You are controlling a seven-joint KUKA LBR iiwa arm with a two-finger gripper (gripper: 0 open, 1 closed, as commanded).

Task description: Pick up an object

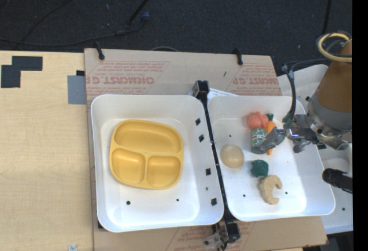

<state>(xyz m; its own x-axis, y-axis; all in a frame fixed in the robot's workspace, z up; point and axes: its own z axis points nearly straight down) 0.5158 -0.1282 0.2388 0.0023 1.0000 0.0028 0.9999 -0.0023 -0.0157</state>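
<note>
The right bin (241, 212) holds several small objects: a red-orange toy (257, 120), a small orange piece (270, 127), a pale round ball (232, 156), a dark green lump (259, 167) and a tan croissant-shaped piece (270, 189). A green and grey object (260, 139) lies between the red toy and the green lump. My gripper (275, 138) reaches in from the right, low over the bin, right at that green and grey object. The arm's grey and orange body (336, 95) stands over the bin's right edge.
The left bin (100, 129) holds a yellow divided tray (146, 153). A black clip divider (210, 146) runs between the two bins. Cardboard lies under both bins, with a wooden bench to the left and cables at the right.
</note>
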